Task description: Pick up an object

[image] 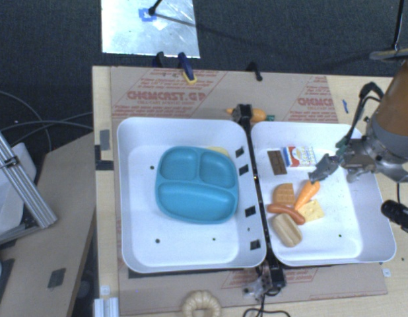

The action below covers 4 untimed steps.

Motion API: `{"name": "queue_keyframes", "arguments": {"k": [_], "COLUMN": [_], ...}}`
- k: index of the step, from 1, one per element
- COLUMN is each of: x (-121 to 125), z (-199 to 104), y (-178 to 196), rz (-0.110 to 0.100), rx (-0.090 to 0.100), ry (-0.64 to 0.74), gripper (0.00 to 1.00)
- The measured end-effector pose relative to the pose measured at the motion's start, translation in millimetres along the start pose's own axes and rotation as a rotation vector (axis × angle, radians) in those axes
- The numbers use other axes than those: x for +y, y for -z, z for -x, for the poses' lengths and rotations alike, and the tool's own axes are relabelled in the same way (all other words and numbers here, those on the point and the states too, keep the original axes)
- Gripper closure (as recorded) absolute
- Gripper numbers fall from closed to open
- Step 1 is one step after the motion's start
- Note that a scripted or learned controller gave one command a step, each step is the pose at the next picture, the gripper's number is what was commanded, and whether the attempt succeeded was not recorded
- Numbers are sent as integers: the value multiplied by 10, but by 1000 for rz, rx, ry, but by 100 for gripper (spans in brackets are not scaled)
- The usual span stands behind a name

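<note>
Even overhead light – white bins (191,253) bright, slight glare; foil sheet (150,18) reflective; soft shadows, mild blur overall.

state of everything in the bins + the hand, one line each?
blue divided plate: flat in left bin, compartments bare
carrot: lying in right bin, just below the hand
hand: over right bin, holding nothing visible
hot dog: lying flat
bread roll: lying flat
chocolate bar: lying flat

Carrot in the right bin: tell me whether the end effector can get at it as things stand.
Probably yes. The end effector hangs just above and right of the carrot, with nothing between them. The cheese wedge and sausage press close against the carrot, so a clean grip may be awkward.
</note>
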<state>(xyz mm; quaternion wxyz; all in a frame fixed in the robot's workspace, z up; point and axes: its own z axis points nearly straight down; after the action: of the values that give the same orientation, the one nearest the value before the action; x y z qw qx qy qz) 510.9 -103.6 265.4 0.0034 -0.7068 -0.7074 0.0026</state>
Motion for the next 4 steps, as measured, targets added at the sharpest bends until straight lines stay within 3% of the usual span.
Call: {"name": "queue_keyframes", "arguments": {"k": [1,2,4], "x": [18,-20,-75], "z": [-1,36,-19], "y": [50,-562,-1442], "rz": [11,5,5], "rx": [-1,0,1], "ry": [2,0,-1], "gripper": [0,0,0]}}
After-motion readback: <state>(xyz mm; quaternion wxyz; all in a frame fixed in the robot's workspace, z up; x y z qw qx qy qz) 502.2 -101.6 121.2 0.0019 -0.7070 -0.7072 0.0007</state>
